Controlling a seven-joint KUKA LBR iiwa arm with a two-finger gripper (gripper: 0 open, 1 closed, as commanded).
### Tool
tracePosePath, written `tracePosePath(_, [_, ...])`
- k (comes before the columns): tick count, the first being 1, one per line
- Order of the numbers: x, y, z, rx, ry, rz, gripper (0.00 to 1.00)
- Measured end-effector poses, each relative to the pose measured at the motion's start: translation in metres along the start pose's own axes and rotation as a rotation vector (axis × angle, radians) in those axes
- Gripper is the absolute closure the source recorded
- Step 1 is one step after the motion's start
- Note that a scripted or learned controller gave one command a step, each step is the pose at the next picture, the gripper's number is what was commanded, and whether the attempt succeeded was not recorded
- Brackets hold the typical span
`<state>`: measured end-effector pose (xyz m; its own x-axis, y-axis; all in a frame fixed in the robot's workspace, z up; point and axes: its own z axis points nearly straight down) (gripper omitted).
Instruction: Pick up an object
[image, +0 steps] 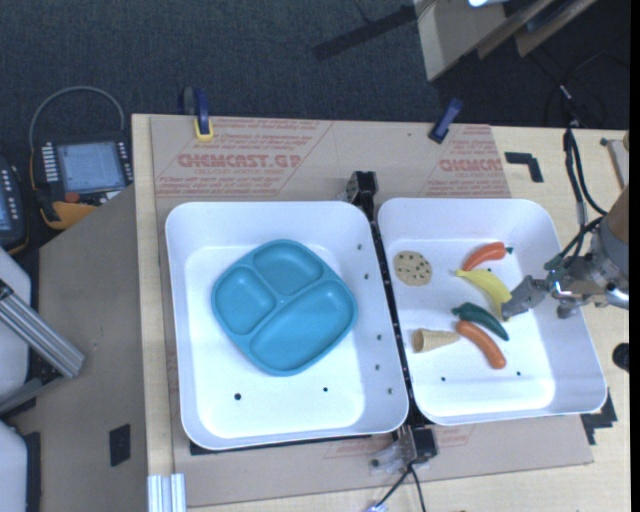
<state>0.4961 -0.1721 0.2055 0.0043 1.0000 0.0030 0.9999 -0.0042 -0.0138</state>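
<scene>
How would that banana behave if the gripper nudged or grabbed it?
The banana looks like a small, smooth, glossy toy, so it is probably light and stiff, and may slip between the fingers. Curved and lying flat in the right bin, it would likely spin or slide rather than roll, maybe bumping the carrot beside it.

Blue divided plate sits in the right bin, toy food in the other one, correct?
Not quite. The camera view shows the blue divided plate in the left bin; the toy food, such as the cookie and banana, lies in the right bin.
</scene>
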Motion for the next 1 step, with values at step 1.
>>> tracePosePath(1, [0.0005,0.0031,-0.0069,-0.014,-0.003,-0.004,0.00])
